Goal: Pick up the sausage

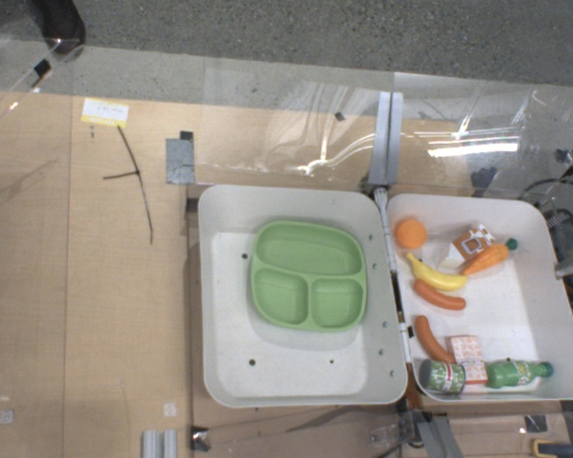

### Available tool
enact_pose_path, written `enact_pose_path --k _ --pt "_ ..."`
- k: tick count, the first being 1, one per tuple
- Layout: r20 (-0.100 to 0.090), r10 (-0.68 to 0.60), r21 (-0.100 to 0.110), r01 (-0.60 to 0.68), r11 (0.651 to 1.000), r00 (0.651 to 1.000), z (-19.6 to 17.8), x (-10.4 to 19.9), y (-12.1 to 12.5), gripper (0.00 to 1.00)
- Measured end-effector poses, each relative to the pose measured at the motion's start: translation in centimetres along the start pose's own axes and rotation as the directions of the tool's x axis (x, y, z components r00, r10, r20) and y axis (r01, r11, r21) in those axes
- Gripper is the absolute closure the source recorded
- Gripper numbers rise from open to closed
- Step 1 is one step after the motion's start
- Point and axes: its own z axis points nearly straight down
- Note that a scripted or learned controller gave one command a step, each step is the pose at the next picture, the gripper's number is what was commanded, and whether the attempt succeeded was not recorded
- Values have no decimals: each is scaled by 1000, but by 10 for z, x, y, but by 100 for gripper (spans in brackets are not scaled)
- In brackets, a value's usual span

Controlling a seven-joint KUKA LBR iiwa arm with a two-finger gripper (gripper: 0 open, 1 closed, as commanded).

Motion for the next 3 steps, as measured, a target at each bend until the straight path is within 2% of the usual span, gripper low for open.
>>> enact_pose_path --k 1,2,3 --pt "-2 70 4 -70 998 998 132 28 -44 0" --pt "0 368 4 -368 930 930 189 32 24 0" --pt "-2 433 3 -433 901 901 188 110 72 0"
